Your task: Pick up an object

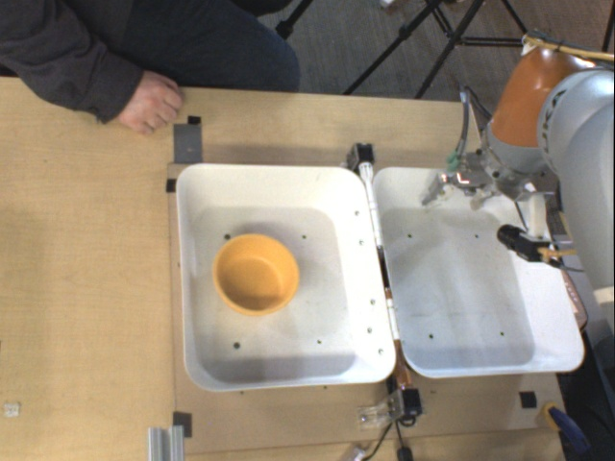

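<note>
An orange-yellow bowl stands upright in the left white bin, a little left of that bin's middle. My gripper hangs over the far part of the right white bin, near its back rim. Its fingers are spread open and hold nothing. The bowl lies well to the left of the gripper, across the rims where the two bins meet.
A person's hand in a dark sleeve rests on the bench beyond the left bin's far left corner. Black clamps sit where the bins join. The grey arm with its orange band fills the upper right.
</note>
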Robot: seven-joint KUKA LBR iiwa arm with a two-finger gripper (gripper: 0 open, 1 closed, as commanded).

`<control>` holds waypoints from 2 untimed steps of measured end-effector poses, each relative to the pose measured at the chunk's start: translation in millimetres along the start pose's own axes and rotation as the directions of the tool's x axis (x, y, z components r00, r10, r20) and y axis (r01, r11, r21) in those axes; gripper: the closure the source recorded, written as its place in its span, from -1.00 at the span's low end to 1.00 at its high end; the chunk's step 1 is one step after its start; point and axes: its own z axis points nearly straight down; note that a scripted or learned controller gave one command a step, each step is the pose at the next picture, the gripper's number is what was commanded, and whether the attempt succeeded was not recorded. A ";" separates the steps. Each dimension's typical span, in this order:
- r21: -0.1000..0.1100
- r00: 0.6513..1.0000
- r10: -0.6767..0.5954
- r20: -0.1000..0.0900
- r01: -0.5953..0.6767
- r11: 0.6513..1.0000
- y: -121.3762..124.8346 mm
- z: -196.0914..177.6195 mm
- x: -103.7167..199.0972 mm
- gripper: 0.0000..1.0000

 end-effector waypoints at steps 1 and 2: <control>0.000 0.997 0.071 0.000 -0.071 0.997 -34.7 -104.1 -52.2 -1.00; 0.000 0.987 -0.163 0.001 0.163 0.987 -3.2 -50.2 -62.3 -1.00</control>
